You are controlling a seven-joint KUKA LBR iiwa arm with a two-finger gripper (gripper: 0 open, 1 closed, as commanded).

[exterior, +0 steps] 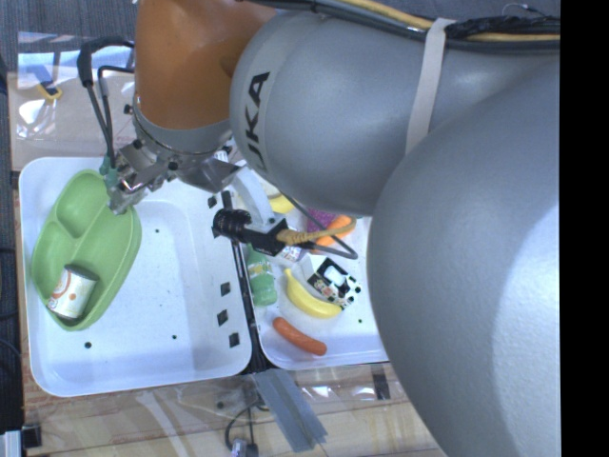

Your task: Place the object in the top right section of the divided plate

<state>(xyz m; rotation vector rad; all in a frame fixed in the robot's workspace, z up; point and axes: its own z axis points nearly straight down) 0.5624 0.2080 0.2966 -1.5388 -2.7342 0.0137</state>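
jaws [121, 190] at green plate [81, 246] rim — grip state unclear | can [71, 293] in lower section

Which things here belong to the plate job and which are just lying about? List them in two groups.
Part of the job:
- green divided plate in the left bin
- claw over the plate's right rim
- white can lying in the plate's lower section

Just lying about, in the right bin:
- banana
- red sausage
- checkered block
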